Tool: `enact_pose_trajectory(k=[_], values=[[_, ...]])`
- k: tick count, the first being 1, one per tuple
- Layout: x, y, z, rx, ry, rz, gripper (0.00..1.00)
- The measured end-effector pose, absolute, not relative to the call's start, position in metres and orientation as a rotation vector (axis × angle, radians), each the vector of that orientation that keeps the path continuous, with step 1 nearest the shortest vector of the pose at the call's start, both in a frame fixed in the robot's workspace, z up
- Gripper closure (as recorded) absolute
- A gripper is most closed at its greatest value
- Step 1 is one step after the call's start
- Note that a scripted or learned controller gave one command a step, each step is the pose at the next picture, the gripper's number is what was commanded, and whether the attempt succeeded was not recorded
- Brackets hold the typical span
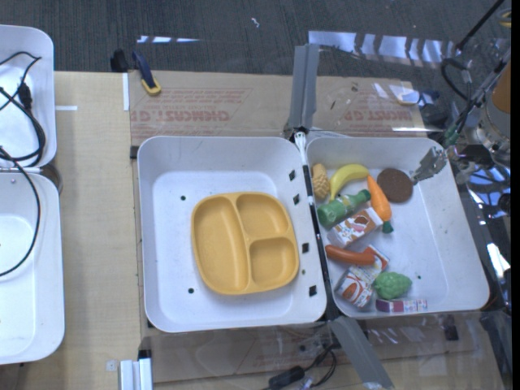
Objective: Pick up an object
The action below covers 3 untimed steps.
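The right bin (455, 242) holds several toy foods along its left side. Among them are a banana (349, 175), a corn cob (321, 181), a brown round disc (396, 184), a carrot (379, 197) and a green bottle (341, 210). Further forward lie a juice carton (355, 228), an orange sausage (355, 256), a green broccoli (392, 284) and a small packet (353, 288). My gripper (429, 165) hangs over the bin's far right part, just right of the brown disc. Nothing can be seen in it.
The left bin (162, 218) holds a yellow divided plate (244, 242). A hinge strip (307, 218) runs between the two bins. Cables and the arm (487, 104) crowd the upper right. White trays with black cords (16, 136) sit at the far left.
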State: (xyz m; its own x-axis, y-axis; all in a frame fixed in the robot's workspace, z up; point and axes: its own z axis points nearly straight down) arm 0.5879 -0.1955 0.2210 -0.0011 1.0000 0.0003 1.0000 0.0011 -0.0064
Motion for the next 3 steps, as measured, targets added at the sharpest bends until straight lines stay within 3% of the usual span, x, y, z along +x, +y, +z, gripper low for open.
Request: enact_pose_trajectory(k=[1, 2, 3], values=[[0.602, -0.156, 0.089, -2.225, -2.215, 0.004, 0.0], [0.602, -0.157, 0.095, -2.224, -2.211, 0.009, 1.0], [0.539, -0.137, 0.212, -2.341, -2.09, 0.008, 1.0]])
